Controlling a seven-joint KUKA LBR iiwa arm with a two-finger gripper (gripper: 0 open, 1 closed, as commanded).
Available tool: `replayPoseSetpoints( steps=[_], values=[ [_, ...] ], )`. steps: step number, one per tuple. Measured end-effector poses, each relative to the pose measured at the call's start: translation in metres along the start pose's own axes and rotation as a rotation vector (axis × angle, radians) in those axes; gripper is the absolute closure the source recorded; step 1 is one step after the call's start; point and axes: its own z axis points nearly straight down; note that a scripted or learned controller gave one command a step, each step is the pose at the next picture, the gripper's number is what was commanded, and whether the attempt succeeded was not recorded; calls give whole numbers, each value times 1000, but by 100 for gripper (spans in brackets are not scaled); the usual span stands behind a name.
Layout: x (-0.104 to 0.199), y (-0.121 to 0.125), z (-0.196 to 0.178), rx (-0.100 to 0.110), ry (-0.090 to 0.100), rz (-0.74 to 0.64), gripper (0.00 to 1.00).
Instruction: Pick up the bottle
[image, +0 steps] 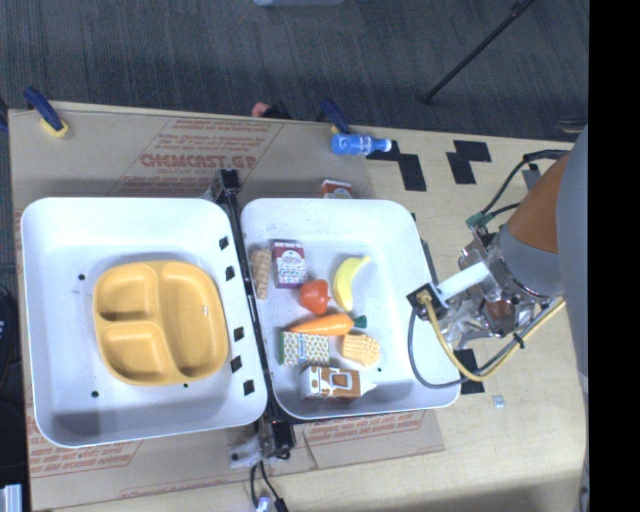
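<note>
A small blue bottle (354, 145) lies on its side on the cardboard-covered bench, beyond the far edge of the right bin (395, 222) and outside both bins. My gripper (480, 318) hangs over the bench just past the right bin's right wall, far from the bottle, with cables looped around it. Nothing shows in its grasp.
The right bin holds a red box (289, 263), a banana (348, 280), a red fruit (314, 295), a carrot (322, 324), a wafer (262, 272) and several small packets. A yellow divided plate (160, 320) lies in the left bin (50, 240). Blue clamps (47, 112) grip the bench's far edge.
</note>
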Motion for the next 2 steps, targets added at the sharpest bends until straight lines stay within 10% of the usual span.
replayPoseSetpoints(
  steps=[2],
  values=[
    [0, 0, 0, 0, 0, -1, 100]
  ],
)
